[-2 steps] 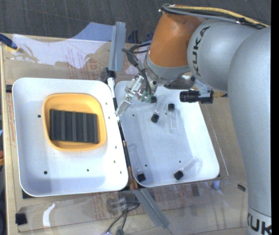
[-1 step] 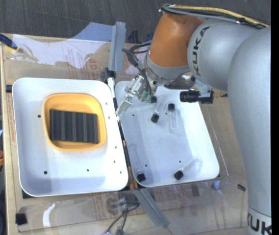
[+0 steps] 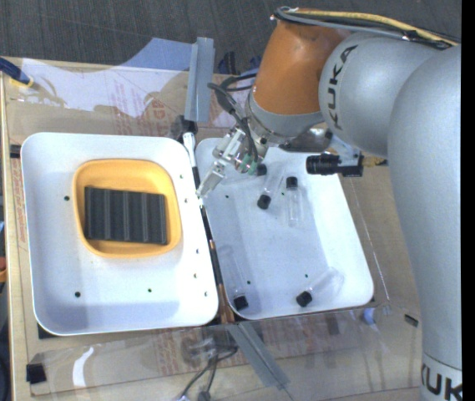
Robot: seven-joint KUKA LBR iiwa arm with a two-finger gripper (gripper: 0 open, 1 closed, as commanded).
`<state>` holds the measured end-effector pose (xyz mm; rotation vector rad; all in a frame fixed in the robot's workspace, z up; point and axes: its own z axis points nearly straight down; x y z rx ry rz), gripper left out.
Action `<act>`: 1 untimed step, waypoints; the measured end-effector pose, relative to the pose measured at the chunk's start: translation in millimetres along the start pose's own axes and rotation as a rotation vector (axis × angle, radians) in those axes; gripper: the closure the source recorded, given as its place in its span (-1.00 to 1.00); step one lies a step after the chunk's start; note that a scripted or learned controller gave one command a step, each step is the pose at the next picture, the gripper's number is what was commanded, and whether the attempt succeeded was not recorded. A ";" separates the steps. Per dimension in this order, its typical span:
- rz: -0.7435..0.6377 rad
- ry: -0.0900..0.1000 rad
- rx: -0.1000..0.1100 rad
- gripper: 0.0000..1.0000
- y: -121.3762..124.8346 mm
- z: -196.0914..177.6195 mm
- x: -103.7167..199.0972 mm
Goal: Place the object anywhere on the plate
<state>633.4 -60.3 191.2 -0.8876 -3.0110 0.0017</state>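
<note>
Wooden bench (dark carpet beyond)

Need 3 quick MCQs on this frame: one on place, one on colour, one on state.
1. Where does the plate sit?
A. In the left bin
B. In the right bin
C. On the bench in front of the bins

2. What colour is the plate's rim?
A. Blue
B. Yellow
C. Red

3. What lies on the plate?
A. A clear tube
B. A dark ribbed block
C. A black cap

Key: 1 A, the plate rests on the floor of the left bin. 2 B, its rim is yellow. 3 B, a dark ribbed block fills its middle, while the clear tubes lie in the right bin, where the pincer hangs at the upper left corner.
</note>
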 end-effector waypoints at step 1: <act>0.000 0.000 0.000 -1.00 0.0 0.0 0.0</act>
